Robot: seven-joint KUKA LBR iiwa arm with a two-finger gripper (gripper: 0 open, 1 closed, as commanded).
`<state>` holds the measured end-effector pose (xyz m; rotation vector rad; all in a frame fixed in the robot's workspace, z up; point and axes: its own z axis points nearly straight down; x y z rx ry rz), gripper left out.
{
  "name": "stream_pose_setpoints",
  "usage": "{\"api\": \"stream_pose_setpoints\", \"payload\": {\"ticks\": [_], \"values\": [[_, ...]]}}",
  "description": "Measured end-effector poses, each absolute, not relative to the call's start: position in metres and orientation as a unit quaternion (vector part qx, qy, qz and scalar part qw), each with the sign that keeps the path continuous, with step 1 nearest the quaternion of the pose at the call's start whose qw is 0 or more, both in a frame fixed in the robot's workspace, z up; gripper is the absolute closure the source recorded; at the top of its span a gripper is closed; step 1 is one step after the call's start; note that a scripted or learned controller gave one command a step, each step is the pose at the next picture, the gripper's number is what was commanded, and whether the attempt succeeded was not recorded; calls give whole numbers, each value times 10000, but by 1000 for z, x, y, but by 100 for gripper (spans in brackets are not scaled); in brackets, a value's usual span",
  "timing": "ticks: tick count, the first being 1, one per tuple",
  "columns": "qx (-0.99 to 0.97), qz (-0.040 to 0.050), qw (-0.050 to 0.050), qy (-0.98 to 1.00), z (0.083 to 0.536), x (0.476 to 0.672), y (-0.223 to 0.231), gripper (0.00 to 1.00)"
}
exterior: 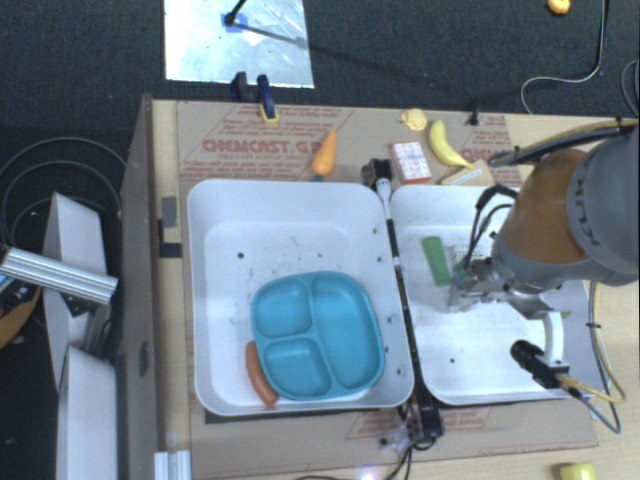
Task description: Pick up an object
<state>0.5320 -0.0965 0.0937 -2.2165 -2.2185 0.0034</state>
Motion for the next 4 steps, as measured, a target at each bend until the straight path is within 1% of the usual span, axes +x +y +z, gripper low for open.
{"api": "stream_pose_setpoints", "payload": {"ticks": [1,2,3,4], "values": [[-7067,-2,-1,-7075,95,535,-98,0],[-7053,-19,-34,-7089,85,601,-113,0],[-7053,-13,-18,-7089,95,598,-113,100],[-7039,-18,-2,-7103,189,546,-44,100]]}}
